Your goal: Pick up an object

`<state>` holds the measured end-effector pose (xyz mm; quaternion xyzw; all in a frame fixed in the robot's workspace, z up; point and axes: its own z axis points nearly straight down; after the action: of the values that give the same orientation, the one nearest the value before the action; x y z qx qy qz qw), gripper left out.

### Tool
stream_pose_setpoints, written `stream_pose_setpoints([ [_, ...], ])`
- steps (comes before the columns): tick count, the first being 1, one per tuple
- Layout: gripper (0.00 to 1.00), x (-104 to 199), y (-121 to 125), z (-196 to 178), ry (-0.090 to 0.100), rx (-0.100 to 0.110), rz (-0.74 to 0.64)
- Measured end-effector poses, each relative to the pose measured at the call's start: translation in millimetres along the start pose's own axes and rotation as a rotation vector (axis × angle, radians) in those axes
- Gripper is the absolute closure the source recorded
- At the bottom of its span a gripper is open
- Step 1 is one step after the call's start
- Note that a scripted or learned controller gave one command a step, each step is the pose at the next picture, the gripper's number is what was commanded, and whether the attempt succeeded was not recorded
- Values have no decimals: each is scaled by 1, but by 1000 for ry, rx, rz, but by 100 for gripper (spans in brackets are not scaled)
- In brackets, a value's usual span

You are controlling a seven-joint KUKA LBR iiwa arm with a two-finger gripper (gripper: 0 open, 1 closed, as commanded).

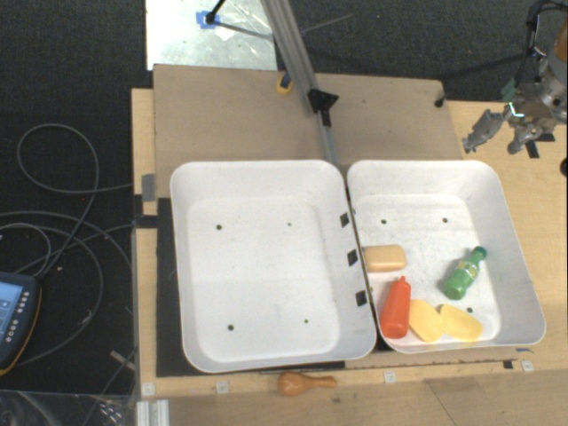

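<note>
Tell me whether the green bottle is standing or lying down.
Lying down: the green bottle rests on its side on the right bin's floor, cap pointing toward the far right.

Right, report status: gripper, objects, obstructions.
Gripper open, holding nothing, above right white bin's far corner. Green plastic bottle, red bottle, tan block, yellow pieces untouched inside. Path clear.

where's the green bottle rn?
The green bottle lies tilted in the right bin, near its right wall, above the yellow pieces.
</note>
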<state>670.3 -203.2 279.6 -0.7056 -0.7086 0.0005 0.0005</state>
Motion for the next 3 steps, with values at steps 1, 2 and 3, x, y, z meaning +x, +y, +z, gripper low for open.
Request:
stream_pose_setpoints([
  [1,0,0,1,-3,-2,-3,-3],
  [2,0,1,-6,57,0,2,2],
  [3,0,5,-16,111,0,1,2],
])
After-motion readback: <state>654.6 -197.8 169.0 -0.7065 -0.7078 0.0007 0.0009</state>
